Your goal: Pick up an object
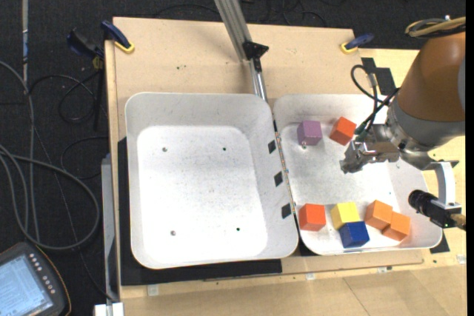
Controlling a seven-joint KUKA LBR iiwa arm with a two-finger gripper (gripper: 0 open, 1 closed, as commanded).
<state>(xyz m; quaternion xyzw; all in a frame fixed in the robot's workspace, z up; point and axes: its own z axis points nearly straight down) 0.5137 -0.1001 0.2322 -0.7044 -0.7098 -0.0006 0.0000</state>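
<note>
Two white bins (200, 181) on table (185, 48), four orange cubes (312, 217), one purple cube (309, 132), one yellow cube (344, 214), one blue cube (355, 234), small matte blocks, end effector (355, 159) grip state unreadable

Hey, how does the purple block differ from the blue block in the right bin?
The purple block sits alone near the bin's far left corner, while the blue block sits at the near edge. The purple block touches nothing; the blue block is pressed against a yellow block. Purple is pale, blue is deep and saturated. Both are small cubes of similar size lying in the right bin.
</note>
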